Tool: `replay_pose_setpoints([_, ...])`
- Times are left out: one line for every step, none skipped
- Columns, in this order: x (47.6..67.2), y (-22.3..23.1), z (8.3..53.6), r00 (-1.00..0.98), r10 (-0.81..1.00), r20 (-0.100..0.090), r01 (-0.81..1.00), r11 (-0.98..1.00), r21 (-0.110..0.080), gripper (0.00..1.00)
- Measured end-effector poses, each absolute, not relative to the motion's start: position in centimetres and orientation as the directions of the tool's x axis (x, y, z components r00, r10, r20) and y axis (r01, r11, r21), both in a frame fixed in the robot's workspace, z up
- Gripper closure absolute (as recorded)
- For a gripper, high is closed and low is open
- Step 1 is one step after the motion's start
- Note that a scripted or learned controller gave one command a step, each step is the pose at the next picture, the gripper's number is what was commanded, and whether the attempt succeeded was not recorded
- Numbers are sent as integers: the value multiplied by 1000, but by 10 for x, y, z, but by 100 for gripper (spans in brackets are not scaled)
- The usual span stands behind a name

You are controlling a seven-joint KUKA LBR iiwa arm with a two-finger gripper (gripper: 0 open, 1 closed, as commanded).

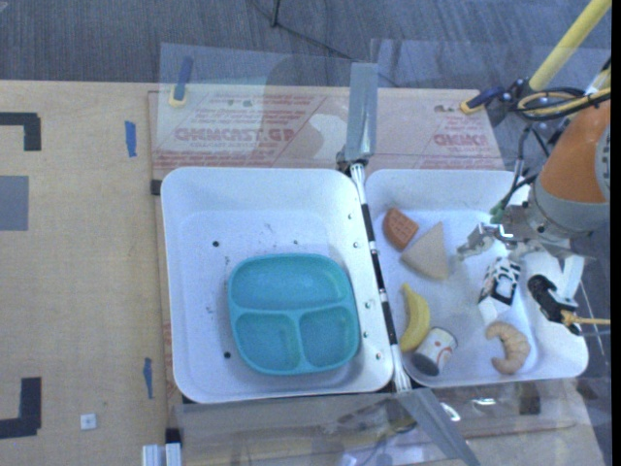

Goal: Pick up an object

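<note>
The croissant (508, 347), judged light, soft and best taken across its thick middle, is lying in the right bin (574, 362) below the claw (505, 246), whose state cannot be told.

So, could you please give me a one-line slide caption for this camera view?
The arm's hand hovers over the right bin of toy food; a teal divided tray sits in the left bin.

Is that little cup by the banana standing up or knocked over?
Knocked over: the cup lies on its side beside the banana, its dark mouth facing the bin's front edge.
</note>
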State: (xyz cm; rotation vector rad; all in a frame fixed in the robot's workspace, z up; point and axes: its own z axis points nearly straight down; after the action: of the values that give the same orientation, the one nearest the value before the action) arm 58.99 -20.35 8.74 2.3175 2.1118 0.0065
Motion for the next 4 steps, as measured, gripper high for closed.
replay_pose_setpoints([543, -202, 88, 78, 997, -1, 997, -78, 7, 0])
replay_pose_setpoints([499, -197, 88, 113, 994, -1, 994, -113, 9, 0])
replay_pose_setpoints([483, -199, 88, 97, 995, -1, 995, -97, 10, 0])
replay_pose_setpoints([483, -203, 99, 104, 995, -4, 994, -104, 14, 100])
